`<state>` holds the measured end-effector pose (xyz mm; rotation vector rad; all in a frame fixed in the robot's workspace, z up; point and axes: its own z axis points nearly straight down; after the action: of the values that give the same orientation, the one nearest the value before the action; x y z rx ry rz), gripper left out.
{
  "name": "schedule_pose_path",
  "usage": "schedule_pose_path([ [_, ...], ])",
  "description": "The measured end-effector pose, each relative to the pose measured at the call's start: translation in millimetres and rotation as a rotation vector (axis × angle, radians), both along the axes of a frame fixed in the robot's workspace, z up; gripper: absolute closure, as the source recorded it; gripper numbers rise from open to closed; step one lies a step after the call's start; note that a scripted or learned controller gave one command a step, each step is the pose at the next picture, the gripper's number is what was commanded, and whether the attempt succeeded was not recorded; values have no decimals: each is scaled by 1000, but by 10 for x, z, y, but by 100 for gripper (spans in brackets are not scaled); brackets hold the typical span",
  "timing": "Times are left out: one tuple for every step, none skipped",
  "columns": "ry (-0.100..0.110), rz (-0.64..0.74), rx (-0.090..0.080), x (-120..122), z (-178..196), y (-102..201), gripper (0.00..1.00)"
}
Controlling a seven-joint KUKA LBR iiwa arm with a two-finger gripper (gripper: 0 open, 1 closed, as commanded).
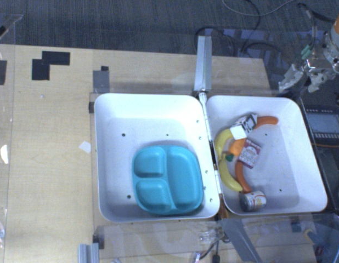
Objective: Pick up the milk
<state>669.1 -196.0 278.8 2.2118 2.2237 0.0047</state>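
Fingers (302,76) of the grey two-finger gripper (301,81) spread open, grasping nothing, beyond the right white bin's (301,196) far corner; small white milk carton (247,123) lies in that bin, long axis indistinct, beside the yellow banana (224,166)

A pale wooden worktop (49,163) fills most of the camera view, lit evenly from above. Black tape patches (49,63) sit near its far left corner. Beyond its far edge lies dark grey carpet (114,10), with a thin cable (252,7) looping across it at upper right. A metal bracket (203,64) stands upright at the worktop's far side.
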Motion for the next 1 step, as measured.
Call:
schedule_pose_path([
  [0,166,0,-207,-1323,364,0],
])
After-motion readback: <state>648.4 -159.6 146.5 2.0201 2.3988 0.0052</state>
